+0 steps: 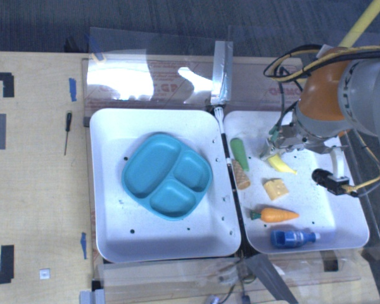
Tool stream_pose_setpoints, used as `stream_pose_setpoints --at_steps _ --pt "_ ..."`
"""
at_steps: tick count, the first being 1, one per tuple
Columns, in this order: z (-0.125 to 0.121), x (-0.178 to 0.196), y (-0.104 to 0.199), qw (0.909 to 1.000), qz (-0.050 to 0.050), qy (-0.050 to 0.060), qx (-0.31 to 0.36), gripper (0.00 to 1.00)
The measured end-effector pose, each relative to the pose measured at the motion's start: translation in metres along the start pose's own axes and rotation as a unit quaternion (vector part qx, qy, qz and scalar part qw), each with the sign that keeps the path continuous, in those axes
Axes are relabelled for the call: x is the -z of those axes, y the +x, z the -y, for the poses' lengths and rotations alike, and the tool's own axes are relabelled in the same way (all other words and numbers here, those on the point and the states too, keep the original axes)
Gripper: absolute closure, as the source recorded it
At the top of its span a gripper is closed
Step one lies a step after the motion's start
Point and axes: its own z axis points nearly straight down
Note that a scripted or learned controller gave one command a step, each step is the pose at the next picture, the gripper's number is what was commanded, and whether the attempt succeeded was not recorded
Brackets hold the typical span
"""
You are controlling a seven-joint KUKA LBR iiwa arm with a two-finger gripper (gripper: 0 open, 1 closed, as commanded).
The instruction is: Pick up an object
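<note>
Bench (pixel 31 189) of pale wood fills the frame, bearing two shallow white bins side by side. Left bin (pixel 114 233) sits at centre and holds a blue plate (pixel 166 175) with three compartments, lying flat near its middle. Right bin (pixel 348 223) sits at the right of the frame, its near wall touching that of the left bin.

Five objects lie in the right bin. A green-tipped corn cob (pixel 240 161) lies along the bin's left wall, green end toward the top of the frame. A yellow banana (pixel 281 164) lies just right of it, in the bin's upper half. A cheese wedge (pixel 275 188) rests just below the banana, apart from it. A carrot (pixel 277 215) lies lower still, its green end pointing left. A blue bottle (pixel 293 237) lies on its side near the bin's lower wall.

Arm (pixel 361 97), grey with an orange band, enters from the upper right of the frame. Its gripper (pixel 276 145) reaches down over the upper part of the right bin, just above the banana; whether it touches the banana cannot be told, nor whether the tool is parted or closed.

A clear panel (pixel 152 75) stands behind the left bin at the top of the frame. A screwdriver (pixel 67 132) lies on the bench at the left.
</note>
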Motion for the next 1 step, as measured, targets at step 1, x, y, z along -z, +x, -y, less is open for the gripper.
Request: stream_pose_setpoints --at_steps 1 --pt "-0.0284 0.0902 0.0821 0.9998 -0.003 0.001 0.018 1.00"
